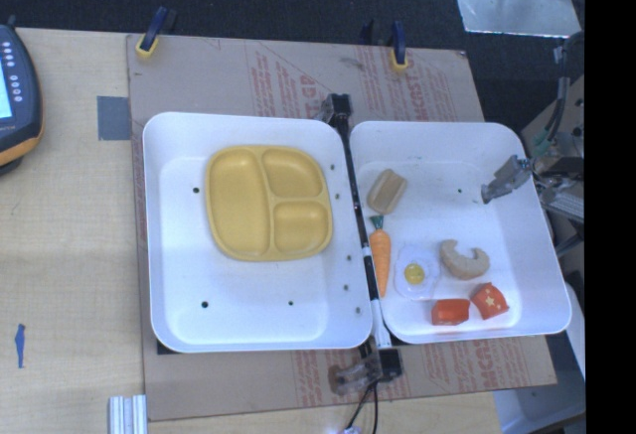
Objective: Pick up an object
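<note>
Red print on cardboard [298,84], too faint to read.

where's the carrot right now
The carrot lies in the right bin, against its left wall at the divider between the two bins, below the tan bread piece and just left of the fried egg.

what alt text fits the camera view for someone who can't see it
A gripper hangs over the right bin's upper right edge, above a bread piece, carrot, fried egg, mushroom and two red pieces. The left bin holds a yellow divided plate.
</note>
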`<state>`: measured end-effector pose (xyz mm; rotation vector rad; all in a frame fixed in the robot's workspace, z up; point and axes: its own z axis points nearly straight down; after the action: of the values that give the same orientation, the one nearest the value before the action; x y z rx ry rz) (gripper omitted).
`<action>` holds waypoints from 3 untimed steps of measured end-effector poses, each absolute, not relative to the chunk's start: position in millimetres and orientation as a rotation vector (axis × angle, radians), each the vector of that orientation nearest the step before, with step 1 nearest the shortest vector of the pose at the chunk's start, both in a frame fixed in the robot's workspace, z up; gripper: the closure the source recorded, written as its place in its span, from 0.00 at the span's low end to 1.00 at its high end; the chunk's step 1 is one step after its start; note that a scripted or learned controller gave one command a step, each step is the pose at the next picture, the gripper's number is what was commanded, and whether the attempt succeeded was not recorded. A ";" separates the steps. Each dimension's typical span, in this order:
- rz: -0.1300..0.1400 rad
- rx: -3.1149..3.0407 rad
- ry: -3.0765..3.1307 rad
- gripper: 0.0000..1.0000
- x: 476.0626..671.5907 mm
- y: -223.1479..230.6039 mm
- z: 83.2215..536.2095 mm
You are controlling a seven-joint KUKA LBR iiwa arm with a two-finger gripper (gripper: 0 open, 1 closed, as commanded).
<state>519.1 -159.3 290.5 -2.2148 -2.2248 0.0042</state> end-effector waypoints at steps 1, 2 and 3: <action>0.013 -2.203 -2.218 0.00 472.2 -121.9 135.5; 0.002 -2.213 -2.231 0.00 526.5 -138.4 89.4; 0.003 -2.219 -2.219 0.00 474.0 -157.1 151.3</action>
<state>474.0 -157.1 151.3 -2.2189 -2.2194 0.0028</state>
